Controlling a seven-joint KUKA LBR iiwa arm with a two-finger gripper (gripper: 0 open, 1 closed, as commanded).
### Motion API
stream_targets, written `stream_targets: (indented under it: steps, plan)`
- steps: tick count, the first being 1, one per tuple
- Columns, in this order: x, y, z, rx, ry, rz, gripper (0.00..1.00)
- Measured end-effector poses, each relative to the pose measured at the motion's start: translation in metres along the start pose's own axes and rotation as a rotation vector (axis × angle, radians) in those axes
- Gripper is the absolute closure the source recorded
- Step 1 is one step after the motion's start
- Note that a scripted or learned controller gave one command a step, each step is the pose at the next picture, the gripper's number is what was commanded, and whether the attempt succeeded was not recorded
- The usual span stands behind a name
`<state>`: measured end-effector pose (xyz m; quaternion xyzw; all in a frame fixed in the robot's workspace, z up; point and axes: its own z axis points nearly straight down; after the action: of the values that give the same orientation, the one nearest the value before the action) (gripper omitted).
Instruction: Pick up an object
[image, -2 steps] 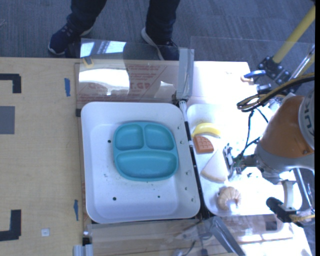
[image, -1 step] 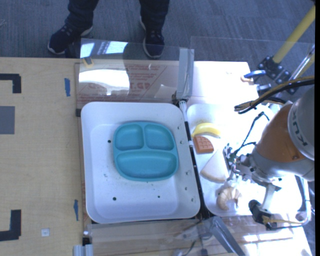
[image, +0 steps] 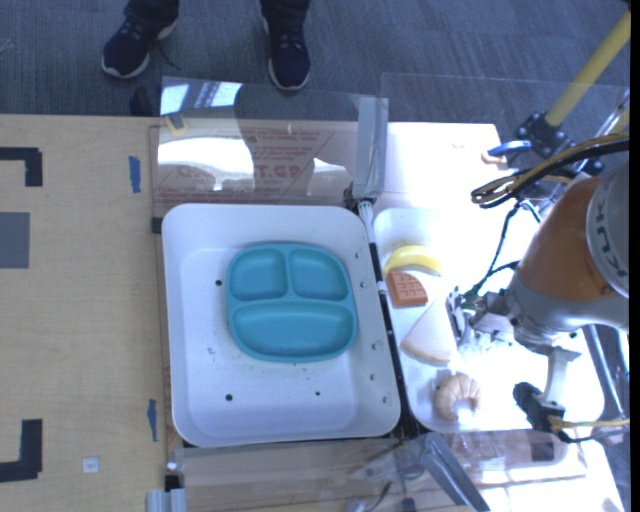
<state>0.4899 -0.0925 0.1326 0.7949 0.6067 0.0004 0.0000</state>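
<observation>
Croissant (image: 455, 392) near right bin's (image: 440, 225) front edge, apart from wedge (image: 430, 340).

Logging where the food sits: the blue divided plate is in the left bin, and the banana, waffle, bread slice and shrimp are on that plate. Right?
Not quite. The camera view shows the blue divided plate in the left bin, but the banana, waffle, bread slice and shrimp lie in the right bin, not on the plate.
</observation>
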Motion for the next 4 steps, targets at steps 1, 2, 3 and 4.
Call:
stream_targets:
  steps: [1, 2, 3, 4]
  plan:
    - [0.003, 0.058, 0.045, -0.005, -0.001, -0.434, 1.00]
    - [-0.008, 0.001, 0.044, -0.010, 0.000, -0.321, 1.00]
    - [-0.012, -0.007, 0.033, 0.001, -0.001, -0.039, 1.00]
    - [-0.009, -0.008, 0.025, 0.001, -0.001, -0.104, 1.00]
